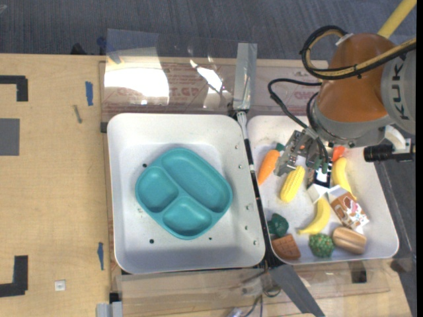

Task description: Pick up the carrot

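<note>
Carrot [267,166], the single orange one in view, lay in the right bin [386,197] hard against its left wall, tilted with its upper end toward the top of the view. The tool [295,156] hung just beside it to the right, over the upper end of a corn cob [292,184]; whether it was open or closed could not be told, and nothing could be seen in its hold.

The tabletop [53,197] was pale wood marked with black corner brackets and short blue tape strips, and grey carpet [198,8] lay beyond its far edge. A clear plastic sheet [172,78] stood behind the bins, catching glare.

Two shallow white bins sat side by side. The left bin [125,137] held one teal plate [184,191] with three compartments. The right bin held one carrot, one corn cob, two yellow bananas [318,219], one dark green vegetable [277,225], one broccoli floret [322,244], one brown wedge [287,246], one brown bread-like roll [349,240] and one small printed carton [347,207], whose print was too small to read.

Part of the arm [353,88] showed grey with an orange band, black and yellow cables looping over it. Large dark letters on its grey housing at the right edge read "KU", cut off by the frame.
</note>
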